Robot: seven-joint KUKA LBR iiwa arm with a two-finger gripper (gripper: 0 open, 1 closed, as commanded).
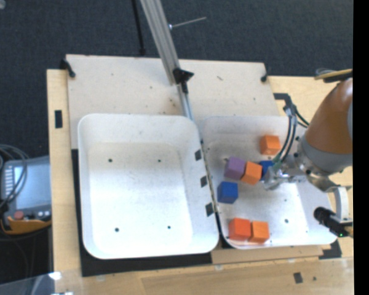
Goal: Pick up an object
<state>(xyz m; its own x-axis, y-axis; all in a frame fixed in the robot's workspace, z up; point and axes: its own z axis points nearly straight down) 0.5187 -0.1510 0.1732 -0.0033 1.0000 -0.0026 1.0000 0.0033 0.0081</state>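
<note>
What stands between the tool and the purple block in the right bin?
An orange block stands in the way. It lies directly right of the purple block, touching it, on the side where the tool is. A small blue piece also sits between that orange block and the tool.

Even, bright overhead light; white bins (141, 183) slightly washed out; soft shadows; overall mild blur.

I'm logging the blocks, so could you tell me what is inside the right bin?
In the right bin: four orange blocks, a purple block, a blue block. The gripper covers something blue beside it.
</note>
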